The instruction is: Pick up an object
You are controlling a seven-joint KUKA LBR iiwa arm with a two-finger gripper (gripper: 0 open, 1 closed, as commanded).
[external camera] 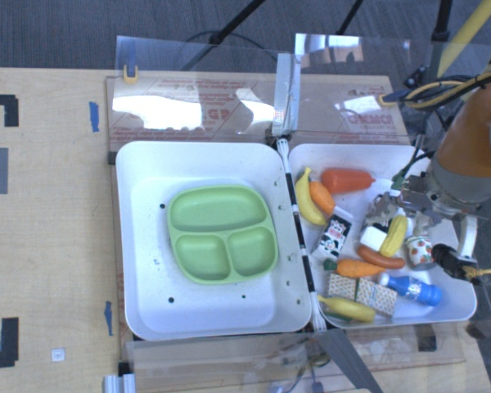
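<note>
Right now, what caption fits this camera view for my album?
Arm over right bin of toy food; green tray in left bin.

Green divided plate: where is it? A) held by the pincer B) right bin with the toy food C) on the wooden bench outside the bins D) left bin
D: the green divided plate lies flat in the left bin, while the toy food is piled in the right bin.

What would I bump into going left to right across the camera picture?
Green plastic divided plate → yellow toy banana → black-and-white carton → blue plastic bottle → grey-and-orange robot arm.
</note>
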